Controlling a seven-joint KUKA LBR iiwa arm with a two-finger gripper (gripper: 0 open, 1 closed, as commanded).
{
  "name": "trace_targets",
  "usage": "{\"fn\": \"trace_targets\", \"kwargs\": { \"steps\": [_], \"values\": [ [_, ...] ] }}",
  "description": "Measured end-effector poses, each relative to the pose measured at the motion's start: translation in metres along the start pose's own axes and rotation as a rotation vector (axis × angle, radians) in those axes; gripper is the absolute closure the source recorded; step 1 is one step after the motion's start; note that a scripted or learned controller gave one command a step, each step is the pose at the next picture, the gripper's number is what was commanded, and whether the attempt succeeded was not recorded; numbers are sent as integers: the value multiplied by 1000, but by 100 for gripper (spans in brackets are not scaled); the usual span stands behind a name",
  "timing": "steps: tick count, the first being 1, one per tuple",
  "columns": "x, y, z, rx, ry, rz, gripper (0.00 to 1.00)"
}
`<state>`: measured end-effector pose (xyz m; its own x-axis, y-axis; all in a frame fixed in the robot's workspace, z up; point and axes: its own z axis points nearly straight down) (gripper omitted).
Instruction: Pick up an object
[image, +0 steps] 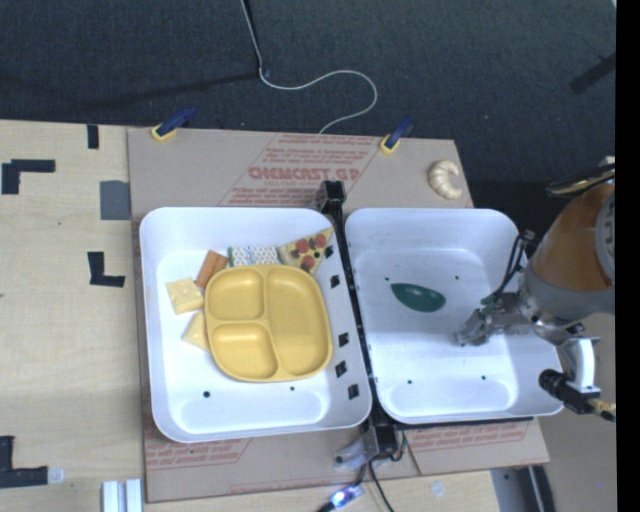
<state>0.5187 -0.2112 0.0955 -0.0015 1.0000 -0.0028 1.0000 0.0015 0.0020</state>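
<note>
A small dark green object (417, 296) lies on the floor of the right bin (440, 400), near its middle. My gripper (474, 333) hangs low over the right side of that bin, a short way right of and below the green object, not touching it. The left bin (165, 300) holds a yellow divided plate (268, 322) with several small flat pieces around its upper left: a pale yellow square (184, 295), an orange-brown piece (211, 266) and a patterned piece (309, 248).
The grey arm with its orange band (572, 250) comes in over the right bin's right wall. A beige object (446, 178) lies on the cardboard behind the right bin. A white cable (310, 80) loops at the back.
</note>
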Motion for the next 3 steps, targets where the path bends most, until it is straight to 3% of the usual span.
{"fn": "trace_targets", "kwargs": {
  "steps": [1,2,3],
  "values": [
    [-4,-9,-54,0,2,2,100],
    [-7,2,-110,-3,1,-1,100],
    [-7,3,-130,1,3,-1,100]
  ]
}}
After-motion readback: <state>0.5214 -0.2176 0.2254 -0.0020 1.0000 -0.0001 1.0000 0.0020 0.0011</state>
